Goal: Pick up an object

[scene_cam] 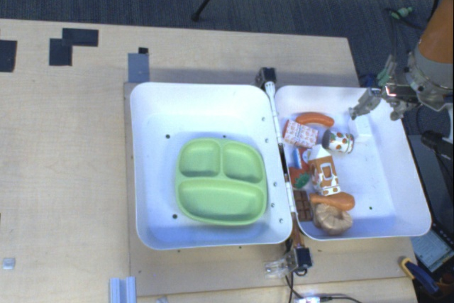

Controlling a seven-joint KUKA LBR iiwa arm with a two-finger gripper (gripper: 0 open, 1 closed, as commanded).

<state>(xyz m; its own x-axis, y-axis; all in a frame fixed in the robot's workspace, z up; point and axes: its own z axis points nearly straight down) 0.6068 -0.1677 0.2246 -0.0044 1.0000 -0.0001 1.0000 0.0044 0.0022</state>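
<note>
Hand (378,105) above right bin's (397,174) far edge

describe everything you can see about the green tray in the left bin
The green tray is a pale green, smooth, plastic-looking divided plate with rounded corners. It has three compartments: two smaller ones at the far side and one wide one at the near side. It lies flat and upright on the floor of the left bin, roughly centred, touching only the bin. No food sits in it.

Heap of small toy foods (319,167) piled along left side of right white bin (397,174): sausage, carton, round ball, bread roll.
</note>
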